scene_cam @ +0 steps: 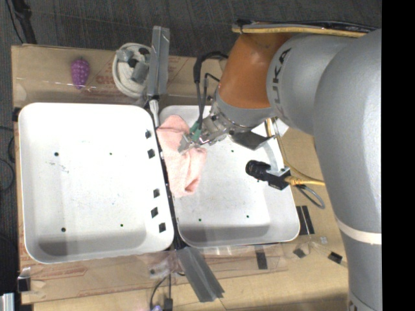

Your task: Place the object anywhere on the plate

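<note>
a robot lab; white bins [84, 173] on a taped bench [45, 63]

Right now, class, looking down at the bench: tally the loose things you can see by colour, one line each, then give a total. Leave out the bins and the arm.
Pink: 1, the cloth in the right bin
Purple: 1, the small lumpy object behind the left bin
White: 1, the coiled roll beside it
Total: 3
</note>
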